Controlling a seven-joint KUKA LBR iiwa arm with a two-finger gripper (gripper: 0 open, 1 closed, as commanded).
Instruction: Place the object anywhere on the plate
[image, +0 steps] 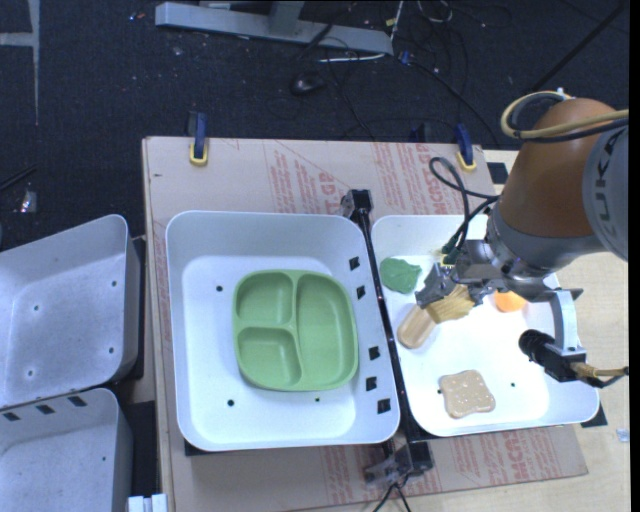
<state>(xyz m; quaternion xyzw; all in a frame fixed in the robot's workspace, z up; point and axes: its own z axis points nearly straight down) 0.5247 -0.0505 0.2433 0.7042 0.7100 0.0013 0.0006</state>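
Hovering gripper (447, 296) over baguette (417, 326), plate (296, 331) apart

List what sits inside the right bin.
In the right bin: a green piece, tan roll, toast, an orange item, and the gripper. The arm covers the bin's upper right.

Plate (296, 331) pale green, in white bin (190, 300). Right bin (575, 405) white: green piece (401, 274), tan roll (416, 326), speckled beige toast (466, 393), orange item (509, 300). Arm (560, 185) grey and orange.

Dark speckled floor (90, 90) with loose cables (440, 70) behind a cardboard-topped bench (270, 175).
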